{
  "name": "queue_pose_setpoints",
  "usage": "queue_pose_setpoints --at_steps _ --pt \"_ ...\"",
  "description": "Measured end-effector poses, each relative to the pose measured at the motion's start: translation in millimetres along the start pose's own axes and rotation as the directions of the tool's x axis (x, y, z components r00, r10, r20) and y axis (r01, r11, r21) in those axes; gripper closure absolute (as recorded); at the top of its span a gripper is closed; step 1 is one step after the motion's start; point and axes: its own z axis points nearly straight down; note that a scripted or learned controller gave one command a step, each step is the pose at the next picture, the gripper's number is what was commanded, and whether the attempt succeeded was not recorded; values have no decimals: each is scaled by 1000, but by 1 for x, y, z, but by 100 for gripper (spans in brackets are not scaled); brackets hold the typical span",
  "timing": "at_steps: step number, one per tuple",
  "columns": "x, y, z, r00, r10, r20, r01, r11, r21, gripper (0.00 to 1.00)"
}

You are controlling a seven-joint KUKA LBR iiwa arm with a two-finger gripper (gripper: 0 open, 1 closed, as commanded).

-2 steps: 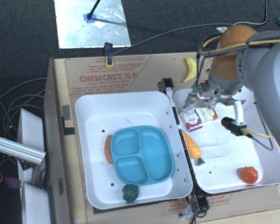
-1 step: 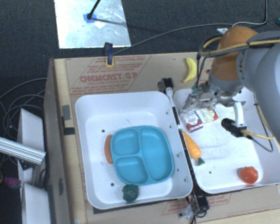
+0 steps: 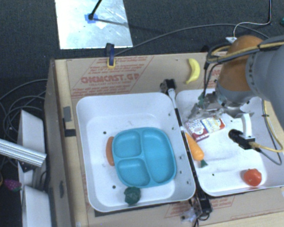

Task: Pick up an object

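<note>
Seeming light, limp and slick, the packet (image 3: 206, 127) wants pinching at its twelve-o'clock edge, by the gripper (image 3: 204, 107), whose state I cannot tell.

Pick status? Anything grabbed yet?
Done: the claw is over the right bin, at the upper edge of the red-and-white packet. In hand: nothing visibly gripped; the packet lies on the bin floor, and I can't tell if there's contact. Left: the grasp and lift. The carrot and tomato lie apart from the claw.
</note>
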Motion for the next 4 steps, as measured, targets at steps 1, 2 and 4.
queue_pose_setpoints --at_steps 1,2,4 --pt "-2 3 0 1000 -2 -5 2 1000 6 0" --pt "-17 -91 -2 1000 1 2 -1 1000 -2 0" --pt "-84 -8 -16 1000 1 -2 -1 1000 25 0"
